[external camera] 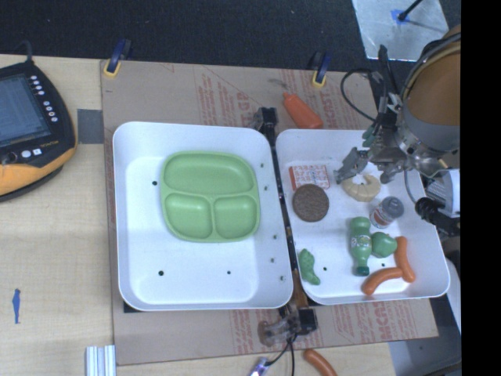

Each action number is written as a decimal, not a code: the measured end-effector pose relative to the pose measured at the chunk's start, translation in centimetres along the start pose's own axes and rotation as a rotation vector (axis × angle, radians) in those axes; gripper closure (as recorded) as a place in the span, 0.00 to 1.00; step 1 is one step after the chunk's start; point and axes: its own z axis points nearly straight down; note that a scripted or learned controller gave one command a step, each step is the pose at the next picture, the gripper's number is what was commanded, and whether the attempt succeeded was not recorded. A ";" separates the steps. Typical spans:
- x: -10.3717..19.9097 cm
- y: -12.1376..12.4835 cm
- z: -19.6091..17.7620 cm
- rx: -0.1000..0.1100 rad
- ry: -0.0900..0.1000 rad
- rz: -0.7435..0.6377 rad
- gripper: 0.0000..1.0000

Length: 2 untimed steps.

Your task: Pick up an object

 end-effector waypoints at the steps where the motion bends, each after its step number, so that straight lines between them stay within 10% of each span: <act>1: -5.4 -2.0 12.6 -0.002 -0.001 -0.001 0.00; 2: -6.1 -6.7 13.6 0.000 0.000 -0.002 0.00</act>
